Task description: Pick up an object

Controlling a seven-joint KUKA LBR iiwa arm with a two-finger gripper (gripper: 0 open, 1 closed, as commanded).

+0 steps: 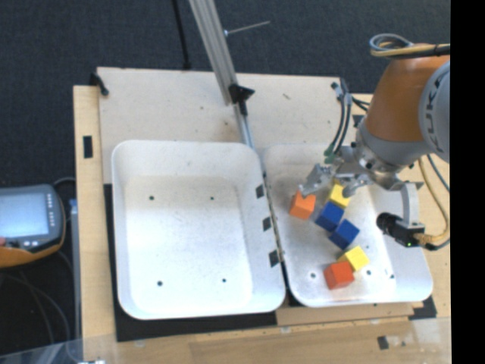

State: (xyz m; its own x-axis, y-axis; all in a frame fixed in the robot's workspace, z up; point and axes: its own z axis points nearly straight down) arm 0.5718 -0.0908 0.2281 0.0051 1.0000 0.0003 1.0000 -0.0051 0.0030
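We see the gripper (pixel 333 179) low in the right bin (pixel 402 279), among a cluster of cubes. A yellow cube (pixel 340 196) lies just below it, an orange cube (pixel 303 205) to that cube's left — whether the jaws are apart, we cannot tell.

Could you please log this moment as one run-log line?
claw: over right bin, grip unclear | nearest: orange block, yellow block | left bin
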